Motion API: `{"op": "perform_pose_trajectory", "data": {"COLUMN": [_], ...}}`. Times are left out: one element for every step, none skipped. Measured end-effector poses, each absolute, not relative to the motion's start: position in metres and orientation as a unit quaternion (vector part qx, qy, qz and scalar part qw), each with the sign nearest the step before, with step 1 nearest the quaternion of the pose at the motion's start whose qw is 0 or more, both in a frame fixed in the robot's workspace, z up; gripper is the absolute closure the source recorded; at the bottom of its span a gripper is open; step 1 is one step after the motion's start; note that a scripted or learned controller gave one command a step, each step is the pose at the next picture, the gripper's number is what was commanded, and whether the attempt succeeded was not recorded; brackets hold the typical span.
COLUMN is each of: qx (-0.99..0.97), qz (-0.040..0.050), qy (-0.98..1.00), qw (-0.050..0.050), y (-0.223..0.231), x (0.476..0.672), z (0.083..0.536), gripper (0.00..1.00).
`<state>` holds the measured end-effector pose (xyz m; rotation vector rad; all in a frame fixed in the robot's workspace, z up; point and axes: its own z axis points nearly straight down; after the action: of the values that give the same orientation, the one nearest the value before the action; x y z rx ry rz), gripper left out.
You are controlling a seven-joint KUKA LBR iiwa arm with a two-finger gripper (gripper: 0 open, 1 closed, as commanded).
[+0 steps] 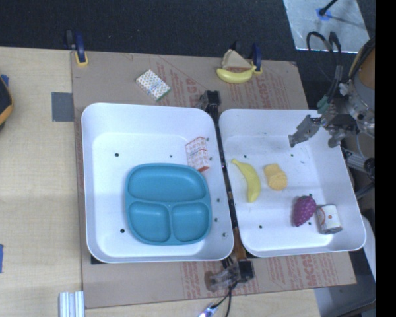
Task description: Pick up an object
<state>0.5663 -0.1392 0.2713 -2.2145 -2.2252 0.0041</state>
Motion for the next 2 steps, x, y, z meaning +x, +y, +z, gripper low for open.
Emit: {"op": "perform_pose_trajectory", "data": {"qx": [-0.705, -0.706], "qz": [0.0021, -0.0017], "qy": [-0.709, -0.708], "qw": [0.001, -0.003], "y": [-0.120, -0.113], "x": [0.584, 0.576], "z": [0.186, 0.107], "gripper": [0.00, 0.00]}}
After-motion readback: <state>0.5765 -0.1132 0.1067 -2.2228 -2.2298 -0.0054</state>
